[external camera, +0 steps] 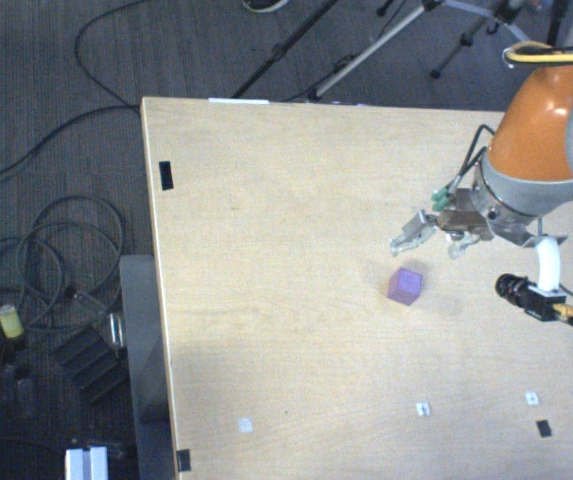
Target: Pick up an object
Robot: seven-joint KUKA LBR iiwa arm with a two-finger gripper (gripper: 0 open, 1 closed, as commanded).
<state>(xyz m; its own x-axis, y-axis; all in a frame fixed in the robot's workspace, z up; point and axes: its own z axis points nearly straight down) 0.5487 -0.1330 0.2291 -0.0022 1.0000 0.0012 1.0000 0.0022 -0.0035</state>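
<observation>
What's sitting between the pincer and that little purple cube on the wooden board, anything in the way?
Nothing visible. The pincer hangs just up and to the right of the purple cube, and the stretch of wooden board between them is bare. The cube stands alone, with nothing touching it.

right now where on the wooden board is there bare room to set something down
The widest bare patch is the board's left and middle, from the black tape mark near its left edge across to the purple cube. The far strip is bare too. It is crowded on the right, where the gripper hangs just beyond the cube.
</observation>
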